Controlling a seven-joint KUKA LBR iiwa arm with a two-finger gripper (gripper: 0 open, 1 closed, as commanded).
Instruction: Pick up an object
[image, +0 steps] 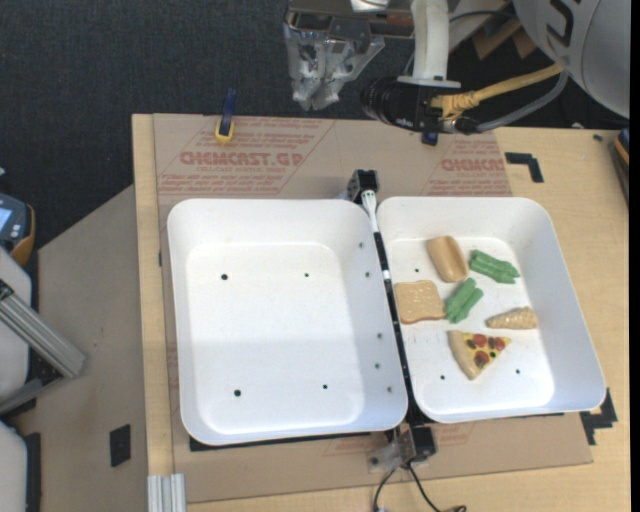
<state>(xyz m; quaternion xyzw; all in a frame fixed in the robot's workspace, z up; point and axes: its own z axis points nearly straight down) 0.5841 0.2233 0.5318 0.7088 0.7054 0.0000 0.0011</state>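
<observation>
The right bin (566, 330) holds several toy foods: a tan bread roll (447, 257), a toast slice (418, 301), a green bean bundle (494, 266), a green pea pod (463, 299), a beige wedge (513, 320) and a pizza slice (477, 352). The left bin (195, 300) shows only its white floor with small dark holes. My gripper (320, 85) hangs high beyond the bins' far edge, above the cardboard's back border, well away from all the food. Nothing is seen in it.
Both bins rest on a brown cardboard sheet (290, 150). A blue and yellow clamp (226, 121) sits at its far left edge. A black clip (362, 184) joins the bins at the back; another clip and cable (408, 450) sit in front.
</observation>
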